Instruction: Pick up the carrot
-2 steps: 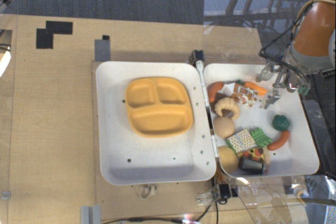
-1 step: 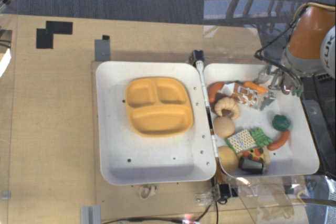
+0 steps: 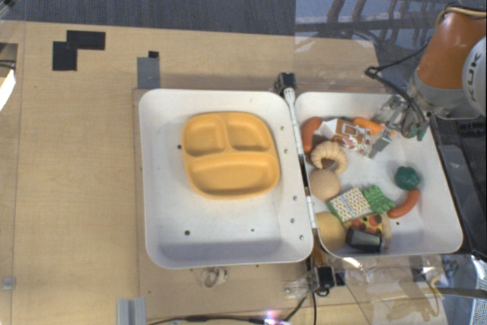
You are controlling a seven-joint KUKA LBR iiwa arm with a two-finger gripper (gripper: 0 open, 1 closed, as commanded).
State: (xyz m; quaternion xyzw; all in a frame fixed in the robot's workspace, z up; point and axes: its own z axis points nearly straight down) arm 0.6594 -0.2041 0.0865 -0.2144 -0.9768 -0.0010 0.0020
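The hand [image 3: 392, 122] hangs just beside the carrot [image 3: 366, 124], grip state unclear; next, it must close on it.

Even, fairly bright overhead light fell on the pale wooden table [image 3: 68, 186], and the two shallow white plastic bins [image 3: 221, 240] cast only soft, faint shadows. Glare whitened a strip at the far left edge and streaked the clear sheet behind the right bin. The frame was slightly soft and grainy throughout.

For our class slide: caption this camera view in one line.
Robot tool hovers by the carrot in the toy-filled right bin; yellow tray sits left.
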